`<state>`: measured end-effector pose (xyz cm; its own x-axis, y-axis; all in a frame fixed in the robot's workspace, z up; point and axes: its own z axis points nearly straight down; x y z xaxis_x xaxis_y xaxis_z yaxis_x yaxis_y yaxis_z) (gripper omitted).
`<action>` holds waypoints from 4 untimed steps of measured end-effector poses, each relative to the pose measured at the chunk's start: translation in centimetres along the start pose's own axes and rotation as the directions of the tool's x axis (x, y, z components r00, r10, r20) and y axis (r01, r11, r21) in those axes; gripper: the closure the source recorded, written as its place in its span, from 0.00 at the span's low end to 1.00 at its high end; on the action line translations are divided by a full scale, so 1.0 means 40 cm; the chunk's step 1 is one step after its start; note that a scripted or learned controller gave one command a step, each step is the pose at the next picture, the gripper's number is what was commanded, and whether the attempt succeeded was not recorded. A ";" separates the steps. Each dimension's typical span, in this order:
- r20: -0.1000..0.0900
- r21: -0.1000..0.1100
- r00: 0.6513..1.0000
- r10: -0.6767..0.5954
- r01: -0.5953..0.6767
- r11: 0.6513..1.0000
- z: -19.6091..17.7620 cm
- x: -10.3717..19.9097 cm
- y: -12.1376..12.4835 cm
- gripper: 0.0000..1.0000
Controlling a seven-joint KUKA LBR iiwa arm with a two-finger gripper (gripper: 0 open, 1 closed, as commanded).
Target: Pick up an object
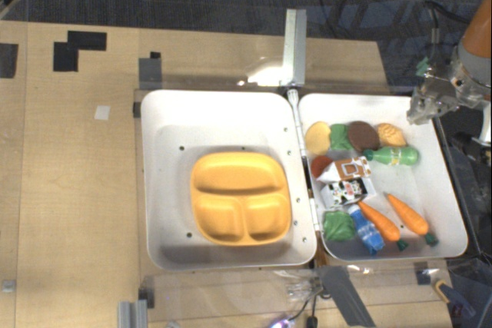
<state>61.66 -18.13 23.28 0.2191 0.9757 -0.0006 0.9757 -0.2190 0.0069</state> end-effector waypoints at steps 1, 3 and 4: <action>0.001 0.001 0.998 -0.062 0.062 0.998 -0.086 -0.046 0.009 1.00; 0.002 -0.004 0.997 -0.071 0.071 0.997 -0.115 -0.040 0.012 0.00; -0.001 0.003 0.980 -0.201 0.201 0.980 0.246 0.013 0.020 0.00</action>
<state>62.60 -17.81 13.46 0.0187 0.9998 -0.0008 0.9998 -0.0187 0.0037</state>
